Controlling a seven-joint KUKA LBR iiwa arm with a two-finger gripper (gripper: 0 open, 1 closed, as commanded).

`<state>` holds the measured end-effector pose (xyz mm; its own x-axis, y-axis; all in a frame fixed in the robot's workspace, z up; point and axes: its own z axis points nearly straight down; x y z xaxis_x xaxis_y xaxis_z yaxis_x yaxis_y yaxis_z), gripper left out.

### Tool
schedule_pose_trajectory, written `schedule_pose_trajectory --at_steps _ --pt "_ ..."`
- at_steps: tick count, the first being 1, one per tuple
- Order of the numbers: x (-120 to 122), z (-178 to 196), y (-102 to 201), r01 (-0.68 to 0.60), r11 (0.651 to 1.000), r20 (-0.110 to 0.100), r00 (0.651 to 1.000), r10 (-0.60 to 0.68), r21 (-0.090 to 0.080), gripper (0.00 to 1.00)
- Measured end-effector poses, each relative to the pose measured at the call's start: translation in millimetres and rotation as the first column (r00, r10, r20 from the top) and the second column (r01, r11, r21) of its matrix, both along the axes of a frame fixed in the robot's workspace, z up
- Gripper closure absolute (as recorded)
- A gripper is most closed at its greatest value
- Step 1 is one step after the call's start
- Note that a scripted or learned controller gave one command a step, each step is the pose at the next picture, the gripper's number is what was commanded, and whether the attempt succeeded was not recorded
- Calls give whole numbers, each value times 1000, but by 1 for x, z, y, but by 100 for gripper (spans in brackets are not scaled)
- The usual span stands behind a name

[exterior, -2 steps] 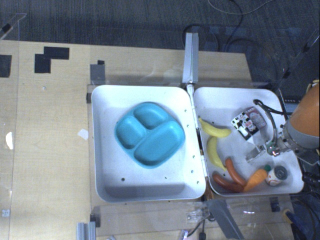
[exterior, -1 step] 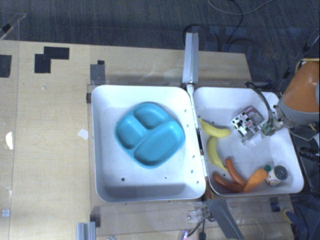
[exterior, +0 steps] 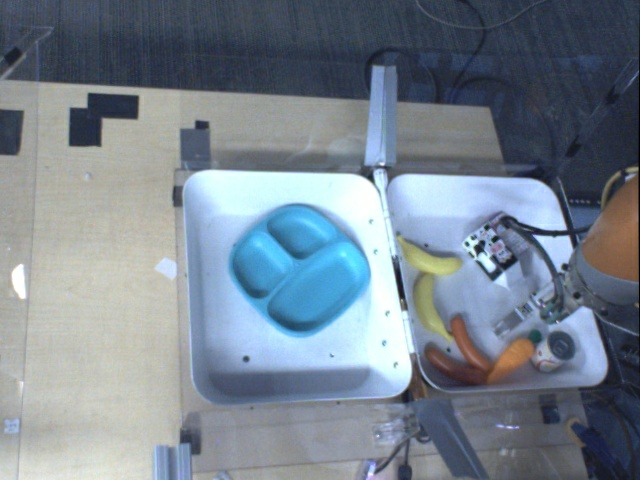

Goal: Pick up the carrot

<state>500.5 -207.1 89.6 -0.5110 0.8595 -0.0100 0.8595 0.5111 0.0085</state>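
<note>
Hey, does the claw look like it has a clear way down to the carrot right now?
Probably yes. The carrot lies uncovered near the front of the right bin, with the claw close above and to its right. A sausage touches its left end and could crowd a grasp.

1 fixed camera looks down at a slant on both bins (exterior: pixel 200 268) (arm enters right)
</note>
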Motion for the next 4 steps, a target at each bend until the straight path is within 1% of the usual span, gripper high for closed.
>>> schedule_pose_trajectory --at_steps 1,2,3,4 --pt "-7 1 1 -253 967 5 967 253 -6 0" --pt "-5 13 2 -253 968 10 968 253 -6 100" --pt "4 90 61 30 1000 -3 1000 -30 2 100" --pt "36 131 50 -213 977 -4 977 213 0 100"
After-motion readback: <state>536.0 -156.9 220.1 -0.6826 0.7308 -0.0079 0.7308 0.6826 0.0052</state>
